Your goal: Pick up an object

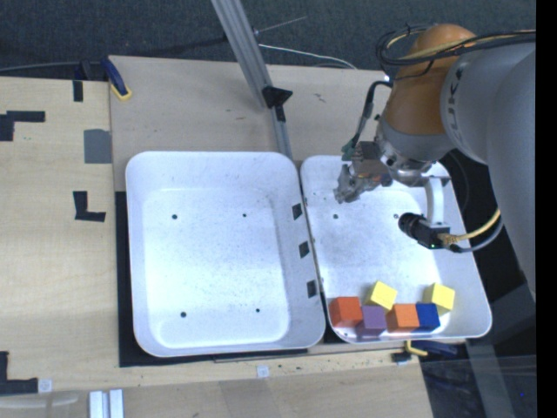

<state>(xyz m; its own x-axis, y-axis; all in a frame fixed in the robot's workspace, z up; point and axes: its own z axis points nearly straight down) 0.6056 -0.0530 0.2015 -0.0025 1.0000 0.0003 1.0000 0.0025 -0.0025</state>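
Wooden bench, two white bins — claw (350,187) above the right bin (365,233), its state unclear.

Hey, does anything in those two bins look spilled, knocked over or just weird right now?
Nothing looks spilled or damaged. The coloured blocks are all bunched against the near edge of the right bin, some tilted, while the gripper hangs over that bin's far end, away from them.
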